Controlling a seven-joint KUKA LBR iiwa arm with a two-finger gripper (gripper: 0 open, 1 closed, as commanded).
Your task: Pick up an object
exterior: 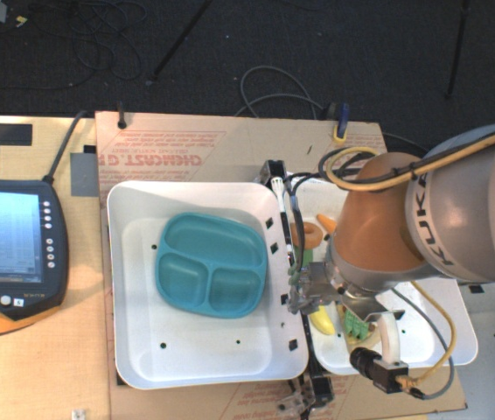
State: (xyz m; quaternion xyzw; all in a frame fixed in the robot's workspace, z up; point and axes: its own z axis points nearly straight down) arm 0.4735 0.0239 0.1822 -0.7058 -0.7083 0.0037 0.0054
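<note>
My gripper (303,292) is low in the right bin (457,344), close against its left wall, and the bulky orange-banded wrist (379,230) hides most of it. A yellow object (322,322) lies just below the gripper, and a green object (355,326) rests right beside the yellow one. An orange object (325,224) peeks out past the wrist's upper left. A white object (390,337) sits toward the bin's front. I cannot see anything held.
The left bin (134,339) holds a teal divided tray (211,263). A tablet-like pendant (11,243) rests on the bench at far left. Cables loop around the arm and over the right bin's front edge (431,379).
</note>
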